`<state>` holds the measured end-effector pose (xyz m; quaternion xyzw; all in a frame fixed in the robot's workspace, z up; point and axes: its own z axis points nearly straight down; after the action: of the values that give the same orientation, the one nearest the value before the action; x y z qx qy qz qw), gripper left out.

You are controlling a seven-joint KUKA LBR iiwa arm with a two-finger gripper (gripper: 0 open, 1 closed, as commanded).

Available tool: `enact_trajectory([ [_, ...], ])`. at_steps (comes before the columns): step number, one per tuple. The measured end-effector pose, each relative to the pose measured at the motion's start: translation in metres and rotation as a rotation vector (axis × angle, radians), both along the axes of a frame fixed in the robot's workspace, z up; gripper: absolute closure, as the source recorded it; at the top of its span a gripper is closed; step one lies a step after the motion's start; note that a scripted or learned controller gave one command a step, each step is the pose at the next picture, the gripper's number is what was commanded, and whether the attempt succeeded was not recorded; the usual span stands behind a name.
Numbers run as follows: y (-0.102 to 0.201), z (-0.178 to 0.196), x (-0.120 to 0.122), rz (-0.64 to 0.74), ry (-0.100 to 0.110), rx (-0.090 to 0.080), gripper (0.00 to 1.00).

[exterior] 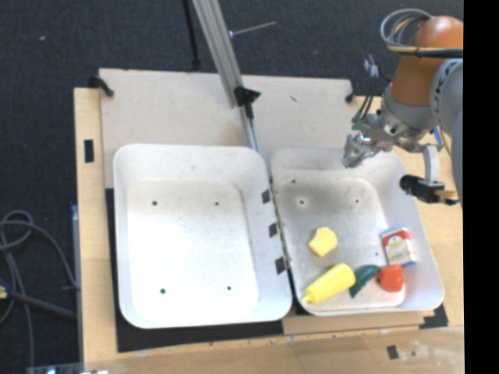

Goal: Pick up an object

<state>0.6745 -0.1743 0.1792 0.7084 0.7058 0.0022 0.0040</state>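
Presently, four candidate items lie in the right-hand shallow white plastic bin point(327, 189), all in its near half. A small pale-yellow block point(323, 241) sits just below the bin's centre. At about five o'clock from it lies a yellow corn-cob-shaped toy point(329, 282), tilted, its upper end touching a dark green leaf-shaped piece point(363, 278). Just beside that, at three o'clock, rests a small red rounded object point(391, 278). Directly above this, at twelve o'clock, stands a small white and red carton point(398, 248), near the bin's right wall. The two-finger metal gripper point(352, 156) hangs over the far rim of the same bin, at roughly one o'clock from the yellow block and well apart from all items. Nothing is seen held by it; its opening cannot be told. The left-hand shallow white plastic bin point(195, 232) adjoins at nine o'clock.
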Motion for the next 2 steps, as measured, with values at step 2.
enact_trajectory([
  [2,0.042,0.049,-0.027,0.008,0.009,0.002,1.00],
])
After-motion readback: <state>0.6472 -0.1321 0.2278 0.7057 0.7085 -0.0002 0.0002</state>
